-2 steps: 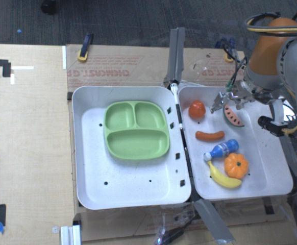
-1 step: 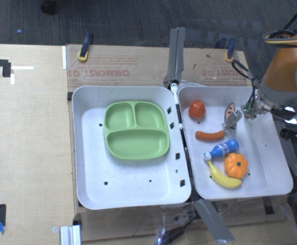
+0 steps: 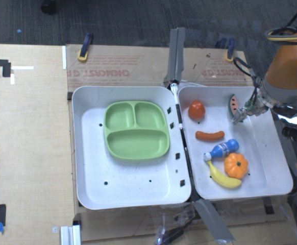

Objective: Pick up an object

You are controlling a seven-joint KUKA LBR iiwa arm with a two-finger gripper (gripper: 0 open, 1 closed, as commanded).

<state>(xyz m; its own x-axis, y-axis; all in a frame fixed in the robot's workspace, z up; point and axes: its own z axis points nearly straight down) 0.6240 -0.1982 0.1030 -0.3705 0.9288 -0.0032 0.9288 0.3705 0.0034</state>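
Observation:
The right bin point(image 3: 271, 152) holds a red tomato point(image 3: 196, 109), a reddish sausage point(image 3: 209, 135), a blue bottle point(image 3: 223, 149), an orange pumpkin point(image 3: 236, 165), a yellow banana point(image 3: 224, 178) and a watermelon slice point(image 3: 232, 103). My gripper point(image 3: 241, 116) hangs low at the bin's back right, just right of and below the watermelon slice, close to it. Whether it touches the slice is unclear. The arm's orange band point(image 3: 285, 68) rises behind it.
The left bin point(image 3: 87, 172) carries a green three-part plate point(image 3: 136, 129). A raised divider point(image 3: 179, 131) separates the two bins. Clamps point(image 3: 85, 46) sit on the brown board behind them. Black cables point(image 3: 291, 19) run at the far right.

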